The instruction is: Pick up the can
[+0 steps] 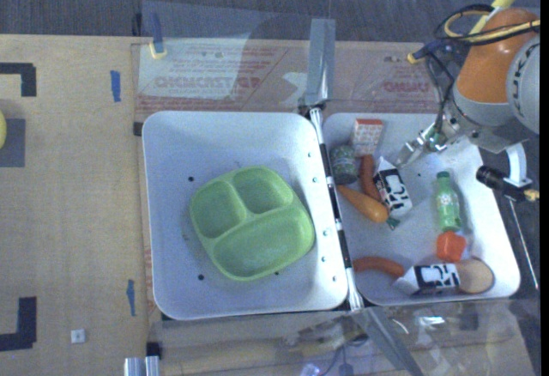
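The can (344, 163) sits in the right bin (506, 280), tucked into its upper-left area close to the wall that divides the two bins, and appears to show its dark round end to the camera. The tool (414, 148) hangs over the same bin's upper middle, its metal fingers spread narrowly with nothing between them. From the tool, the can lies to the view's left and slightly lower, a short way off.

Room around the can is tight: a small carton (368, 134) stands just above and to its right, a red sausage (368, 174) lies just beside it on the right, and a carrot (363, 203) lies just below. The dividing wall closes the left side. A descent from above looks like the likeliest approach, with fingers aligned so they slip between wall and sausage.

The left bin (163, 151) holds a green divided plate (251, 221), well apart.
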